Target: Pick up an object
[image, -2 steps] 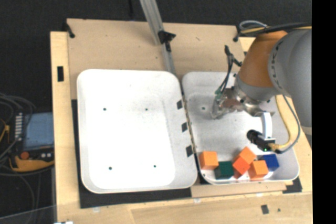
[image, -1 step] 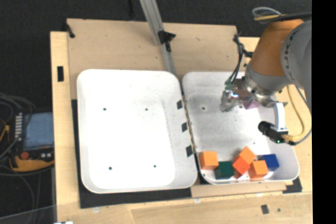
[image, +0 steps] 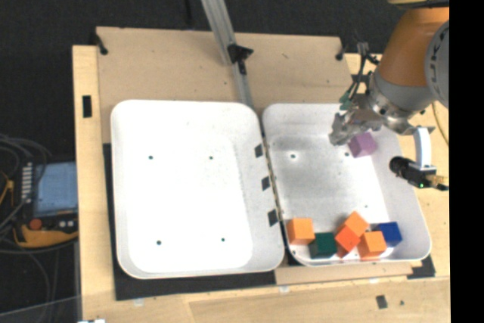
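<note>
My gripper (image: 349, 131) hangs over the upper right part of the right bin (image: 318, 170), below the grey and orange arm. A pale purple block (image: 364, 144) sits right at the gripper's lower right edge, partly covered by it. I cannot tell whether the block is held or rests on the bin floor. Along the bin's near wall lie an orange block (image: 302, 229), a dark green block (image: 324, 244), two more orange blocks (image: 350, 232) (image: 372, 244) and a blue block (image: 390, 233).
The left bin (image: 125, 132) adjoins the right one, with clips along the shared edge. A slanted metal post (image: 215, 4) rises from the bench behind the bins. Cables and a blue device (image: 54, 189) lie off the bench's left side.
</note>
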Available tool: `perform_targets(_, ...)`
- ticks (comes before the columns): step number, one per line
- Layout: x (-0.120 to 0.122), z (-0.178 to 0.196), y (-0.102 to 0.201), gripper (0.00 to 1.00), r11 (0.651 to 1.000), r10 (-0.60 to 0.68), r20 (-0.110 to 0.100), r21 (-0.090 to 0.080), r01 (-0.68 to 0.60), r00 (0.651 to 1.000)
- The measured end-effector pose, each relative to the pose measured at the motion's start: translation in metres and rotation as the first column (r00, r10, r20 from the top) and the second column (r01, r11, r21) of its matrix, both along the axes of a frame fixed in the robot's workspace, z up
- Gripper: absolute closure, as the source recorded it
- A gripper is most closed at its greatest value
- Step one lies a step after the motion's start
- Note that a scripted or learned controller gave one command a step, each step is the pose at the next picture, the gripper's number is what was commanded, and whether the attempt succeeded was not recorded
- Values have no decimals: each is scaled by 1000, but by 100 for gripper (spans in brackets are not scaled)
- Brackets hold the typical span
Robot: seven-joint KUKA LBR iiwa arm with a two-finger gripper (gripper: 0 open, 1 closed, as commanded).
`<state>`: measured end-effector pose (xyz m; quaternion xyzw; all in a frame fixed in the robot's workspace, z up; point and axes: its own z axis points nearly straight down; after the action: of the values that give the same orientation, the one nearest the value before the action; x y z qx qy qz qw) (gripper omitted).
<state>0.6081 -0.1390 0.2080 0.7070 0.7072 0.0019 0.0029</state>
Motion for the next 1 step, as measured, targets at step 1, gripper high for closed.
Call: perform_targets(1, 1, 38, -1, 100, 1000, 3, -1, 1, -3, 1000)
